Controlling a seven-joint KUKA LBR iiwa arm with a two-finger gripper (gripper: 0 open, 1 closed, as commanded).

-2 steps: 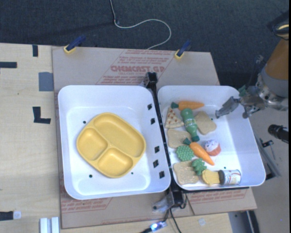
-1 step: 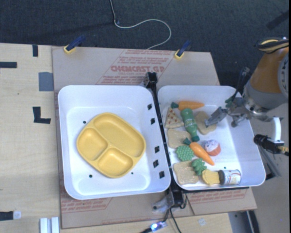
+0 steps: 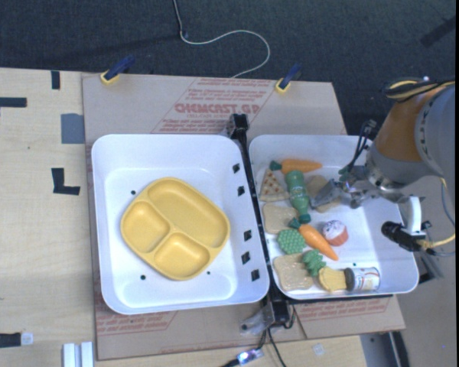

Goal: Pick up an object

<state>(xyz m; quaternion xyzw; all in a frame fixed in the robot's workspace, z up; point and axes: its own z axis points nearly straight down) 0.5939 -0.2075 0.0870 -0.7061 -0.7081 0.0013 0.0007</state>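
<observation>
Over right bin (image 3: 382, 277), arm (image 3: 413, 140) bent, tool (image 3: 329, 197) low

Yellow divided plate (image 3: 175, 227) lies in the left bin (image 3: 107, 159)

The gripper (image 3: 330, 197) hangs low in the right bin (image 3: 382, 281) beside a green bottle (image 3: 297, 189) — toy food crowded around; a yellow divided plate (image 3: 174, 227) lies in the left bin (image 3: 115, 155).

Arm (image 3: 413, 140) cut off at right edge. Wrist hides far right corner of right bin (image 3: 390, 285). Small bottle (image 3: 361, 279) label too small to read. Table (image 3: 30, 228) cut off at left and bottom edges.
</observation>
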